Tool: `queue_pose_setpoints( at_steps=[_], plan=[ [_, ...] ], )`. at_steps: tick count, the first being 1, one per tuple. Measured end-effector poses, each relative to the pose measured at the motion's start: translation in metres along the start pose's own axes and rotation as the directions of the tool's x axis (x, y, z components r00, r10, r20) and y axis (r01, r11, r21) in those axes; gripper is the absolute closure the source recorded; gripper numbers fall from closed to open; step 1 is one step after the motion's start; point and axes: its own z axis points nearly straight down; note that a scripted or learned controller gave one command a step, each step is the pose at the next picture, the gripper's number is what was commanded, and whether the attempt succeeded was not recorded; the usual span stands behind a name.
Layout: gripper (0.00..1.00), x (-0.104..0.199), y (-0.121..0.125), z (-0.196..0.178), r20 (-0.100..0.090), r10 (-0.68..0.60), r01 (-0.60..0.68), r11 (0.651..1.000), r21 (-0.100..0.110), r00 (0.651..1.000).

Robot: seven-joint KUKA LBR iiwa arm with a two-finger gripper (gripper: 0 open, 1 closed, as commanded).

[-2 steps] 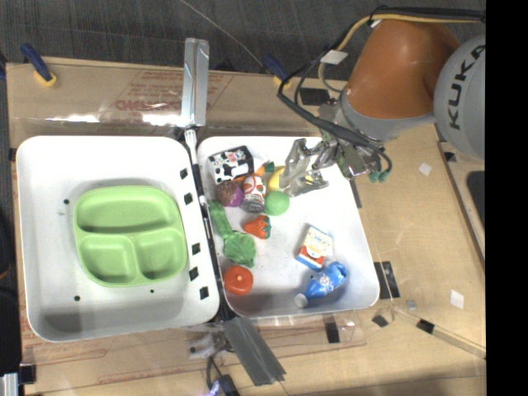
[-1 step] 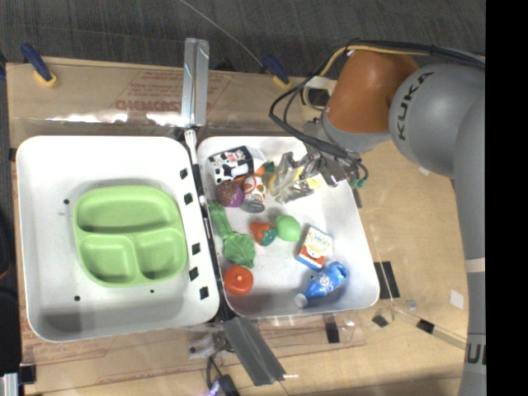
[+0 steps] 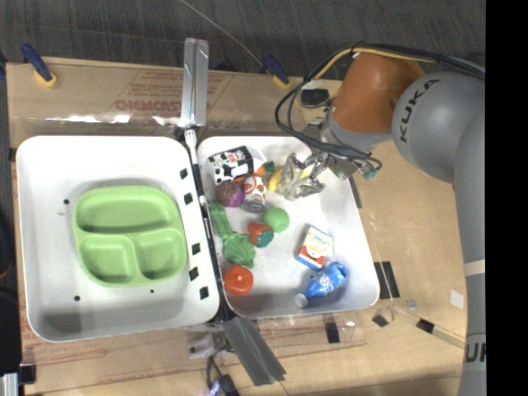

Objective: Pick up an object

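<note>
My gripper [image 3: 300,180] hangs low over the far part of the right bin [image 3: 356,246], below the arm's orange band [image 3: 373,91]. Just left of it lie a small yellow and orange piece [image 3: 269,173] and a white can with red print [image 3: 255,191]. A black-and-white patterned box [image 3: 229,165] and a dark purple ball [image 3: 230,194] sit further left. Nearer the front are a green ball [image 3: 277,219], a red and green toy [image 3: 261,234], a green leafy toy [image 3: 235,244], an orange cup [image 3: 238,280], an orange and white carton [image 3: 314,248] and a blue bottle [image 3: 325,283].
The left bin [image 3: 41,188] holds a green divided tray [image 3: 129,236]. A metal bar [image 3: 195,81] stands at the far end of the wall between the bins. Cables [image 3: 297,114] loop beside the wrist. Bare bin floor lies right of the carton.
</note>
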Motion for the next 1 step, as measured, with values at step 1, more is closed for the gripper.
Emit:
queue_pose_setpoints(
  at_steps=[1],
  plan=[
    [0.0,0.0003,-0.0001,0.0001,0.0,0.0,0.0,1.0,-0.001,1.0]
  ],
)
